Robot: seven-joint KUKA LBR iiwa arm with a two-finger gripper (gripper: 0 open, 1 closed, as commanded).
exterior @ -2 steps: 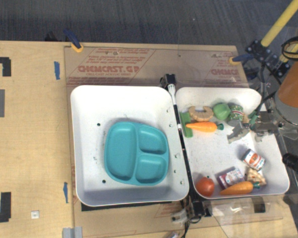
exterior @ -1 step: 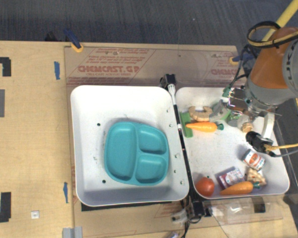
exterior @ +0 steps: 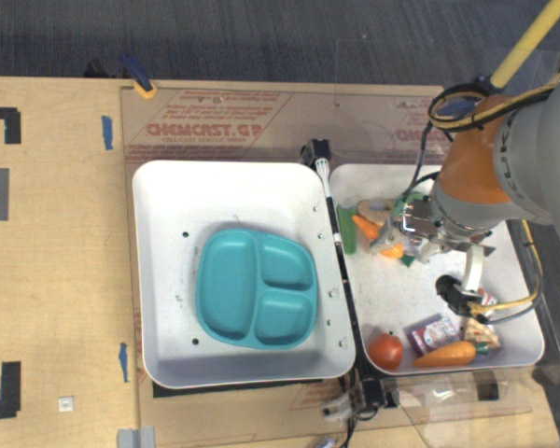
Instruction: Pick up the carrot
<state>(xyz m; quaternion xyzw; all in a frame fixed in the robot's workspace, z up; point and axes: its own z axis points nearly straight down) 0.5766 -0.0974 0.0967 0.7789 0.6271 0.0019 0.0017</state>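
1. The grey two-finger gripper (exterior: pixel 403 241) hangs low over the upper left part of the right shallow white bin (exterior: pixel 532 343), beneath the grey arm with its orange band (exterior: pixel 467 171). From where I stand I cannot tell how the gripper is set; cables and the wrist body crowd that spot.

2. Right beside the gripper lies a small orange wedge-shaped piece (exterior: pixel 366 225), and next to that a green stick-like piece (exterior: pixel 347 233) against the bin's left wall. Something teal pokes out just under the tool, too small to identify.

3. The long orange carrot with a tapered end (exterior: pixel 445 353) is well apart from the gripper, lying almost flat along the bin's near edge. It touches a shiny purple-and-white packet (exterior: pixel 429 332), and a round red tomato (exterior: pixel 385 350) sits just to its left.

4. My worry is that the gripper closes on the orange wedge instead, since it is similar in colour and far closer.

5. Reaching the carrot could also go badly: it is tucked against the bin wall and the packet, so a finger could catch the rim or drag the packet.

6. The left white bin (exterior: pixel 159 278) holds a teal divided plastic plate (exterior: pixel 257 287).
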